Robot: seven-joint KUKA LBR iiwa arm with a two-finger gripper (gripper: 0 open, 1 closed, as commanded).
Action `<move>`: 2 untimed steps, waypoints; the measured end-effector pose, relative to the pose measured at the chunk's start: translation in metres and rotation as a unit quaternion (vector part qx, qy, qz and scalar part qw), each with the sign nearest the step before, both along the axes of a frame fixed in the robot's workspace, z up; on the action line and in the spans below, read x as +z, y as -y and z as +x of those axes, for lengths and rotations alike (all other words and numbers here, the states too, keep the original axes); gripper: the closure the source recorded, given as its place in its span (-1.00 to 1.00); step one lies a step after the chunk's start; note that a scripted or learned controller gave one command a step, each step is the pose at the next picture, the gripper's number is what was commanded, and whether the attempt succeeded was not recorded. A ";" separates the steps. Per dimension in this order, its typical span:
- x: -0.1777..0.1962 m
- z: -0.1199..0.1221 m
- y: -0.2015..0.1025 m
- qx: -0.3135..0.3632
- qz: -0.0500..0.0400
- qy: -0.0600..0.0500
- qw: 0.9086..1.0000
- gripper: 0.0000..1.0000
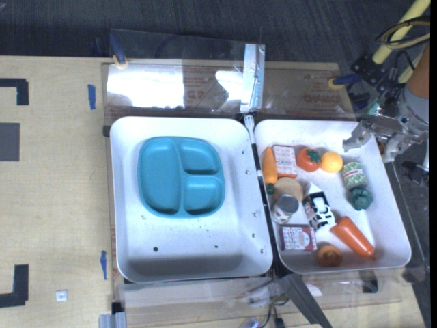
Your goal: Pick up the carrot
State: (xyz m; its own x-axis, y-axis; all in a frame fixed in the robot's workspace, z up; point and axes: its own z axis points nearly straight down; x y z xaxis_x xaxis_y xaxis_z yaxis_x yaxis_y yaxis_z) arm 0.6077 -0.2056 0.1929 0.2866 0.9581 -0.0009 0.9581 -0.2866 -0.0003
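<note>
Dark carpet lies beyond a pale wooden bench (54,203) bearing two shallow white bins side by side. In the left bin (130,251) rests a blue divided plate (181,176). The right bin (399,231) holds a jumble of toy food: the carrot (352,236) lies at the near right, pointed end towards the near-right corner, with a small round brownish fruit (329,255) just beside its near-left flank and a black-and-white packet (319,209) to its left. Farther off sit a tomato (309,158), a yellow lemon (332,162) and a green item (360,198).

The gripper (369,137) hovers over the far right rim of the same bin; whether it is released or clenched I cannot tell. The carrot lies well apart from it, towards the near side.

It is probably a light, stiff, smooth plastic toy, so it could slip; pinching across the thick middle, square to its length, looks safest.
</note>
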 end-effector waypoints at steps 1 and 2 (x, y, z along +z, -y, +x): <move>-0.095 0.019 -0.007 0.129 0.001 0.000 0.992 -1.00; -0.105 0.058 0.001 0.274 0.015 -0.010 0.962 -1.00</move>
State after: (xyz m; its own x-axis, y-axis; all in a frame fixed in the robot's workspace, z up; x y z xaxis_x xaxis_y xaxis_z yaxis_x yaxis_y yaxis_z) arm 0.6657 -0.2068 0.0875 -0.2612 0.9648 0.0298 0.9649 0.2618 -0.0210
